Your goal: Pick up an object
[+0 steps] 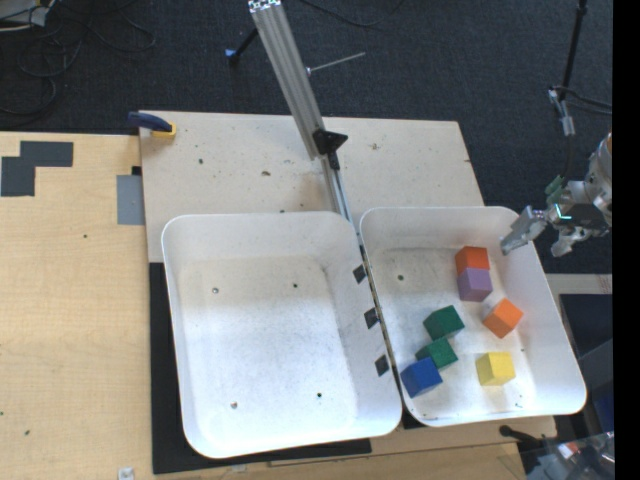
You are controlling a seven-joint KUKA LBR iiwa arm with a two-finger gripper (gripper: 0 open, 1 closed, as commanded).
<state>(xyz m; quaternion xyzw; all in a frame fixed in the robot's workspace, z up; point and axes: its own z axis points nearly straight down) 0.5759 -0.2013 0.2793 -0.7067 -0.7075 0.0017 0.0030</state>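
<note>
1. nearest the camera: blue cube (421, 376), low in the right bin (560, 313), close beside the wall shared with the left bin (200, 298).
2. just above the blue cube: two green blocks, the lower (438, 352) touching its top corner, the upper (443, 322) against that one.
3. right of the blue cube: yellow cube (495, 368), apart from it.
4. farther up and right of the blue cube: orange cube (503, 317), then purple cube (474, 283) with a darker orange block (472, 260) touching its far side.
5. well beyond the blue cube, past the bin's right rim: gripper (545, 230), fingers spread apart, holding nothing, clear of every block.
6. up and left of the blue cube: slanted aluminium bar (293, 78) over the bench (230, 168).
</note>
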